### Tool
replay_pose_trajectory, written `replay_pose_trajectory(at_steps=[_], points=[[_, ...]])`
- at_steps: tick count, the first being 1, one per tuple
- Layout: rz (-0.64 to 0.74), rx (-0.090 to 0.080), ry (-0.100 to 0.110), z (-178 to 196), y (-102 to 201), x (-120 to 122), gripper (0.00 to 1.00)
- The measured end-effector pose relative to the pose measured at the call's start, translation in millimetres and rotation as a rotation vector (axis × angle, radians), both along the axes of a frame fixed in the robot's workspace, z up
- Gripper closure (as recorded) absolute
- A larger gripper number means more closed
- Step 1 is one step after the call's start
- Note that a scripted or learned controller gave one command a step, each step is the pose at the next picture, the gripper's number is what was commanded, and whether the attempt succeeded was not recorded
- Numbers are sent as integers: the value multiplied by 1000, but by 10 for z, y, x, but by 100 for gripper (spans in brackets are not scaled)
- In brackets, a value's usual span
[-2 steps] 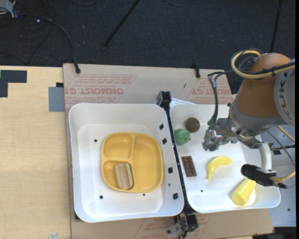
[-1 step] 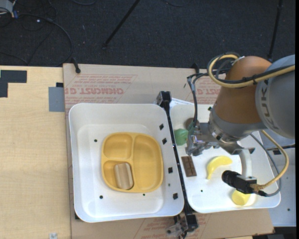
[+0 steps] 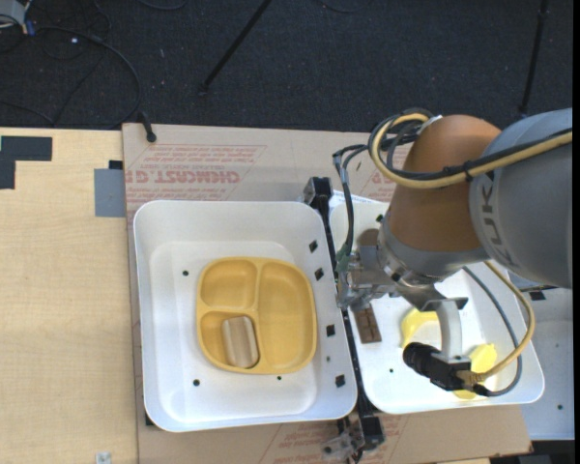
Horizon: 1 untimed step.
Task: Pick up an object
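Note:
The grey arm with its orange band reaches down over the right bin (image 3: 387, 394). Its wrist covers most of that bin. My gripper (image 3: 360, 300) is low at the bin's left wall, beside the divider between the bins. A small brown block (image 3: 369, 325) lies just below the gripper, and I cannot tell whether it touches it. A yellow thing (image 3: 416, 325) lies in the middle of the right bin, partly under the wrist. Another yellow piece (image 3: 484, 359) sits nearer the right wall.
The left bin (image 3: 164, 356) holds a yellow divided plate (image 3: 285, 307) with a tan block (image 3: 240, 341) in its lower-left compartment. Both bins rest on a cardboard sheet (image 3: 203, 167) on the wooden bench.

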<state>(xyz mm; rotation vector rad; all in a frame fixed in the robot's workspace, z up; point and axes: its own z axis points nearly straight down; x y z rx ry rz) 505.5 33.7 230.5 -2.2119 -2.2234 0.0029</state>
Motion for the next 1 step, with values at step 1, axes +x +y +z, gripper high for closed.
replay_pose_trajectory(at_steps=[1], points=[[0, -1, 2, -19, 470, -211, 100]])
